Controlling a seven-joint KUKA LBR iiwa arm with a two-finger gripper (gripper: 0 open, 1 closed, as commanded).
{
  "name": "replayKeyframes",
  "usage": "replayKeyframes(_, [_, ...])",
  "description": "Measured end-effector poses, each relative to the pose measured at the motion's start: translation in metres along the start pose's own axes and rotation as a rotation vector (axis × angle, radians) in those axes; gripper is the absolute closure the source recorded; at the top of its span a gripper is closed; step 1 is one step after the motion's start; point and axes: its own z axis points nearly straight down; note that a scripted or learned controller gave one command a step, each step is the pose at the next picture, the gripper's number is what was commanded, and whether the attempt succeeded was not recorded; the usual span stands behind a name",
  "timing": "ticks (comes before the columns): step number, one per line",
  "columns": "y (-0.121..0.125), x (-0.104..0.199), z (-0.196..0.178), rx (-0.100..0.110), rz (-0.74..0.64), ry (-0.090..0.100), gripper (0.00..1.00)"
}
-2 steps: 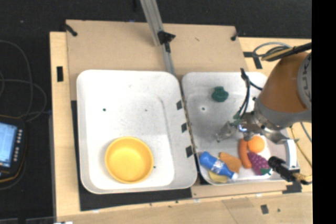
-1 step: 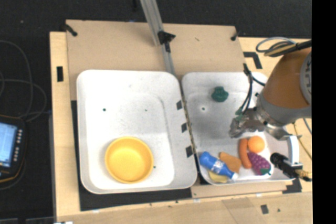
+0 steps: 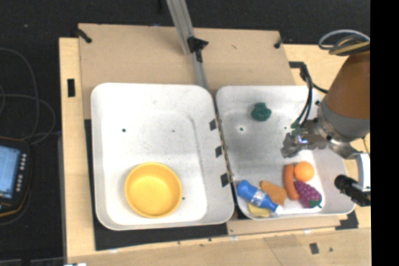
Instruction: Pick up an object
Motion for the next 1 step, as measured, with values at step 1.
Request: replayKeyframes(1, [-0.0025, 0.0029, -0.0460, 0.000, -0.001, 0.000, 1.00])
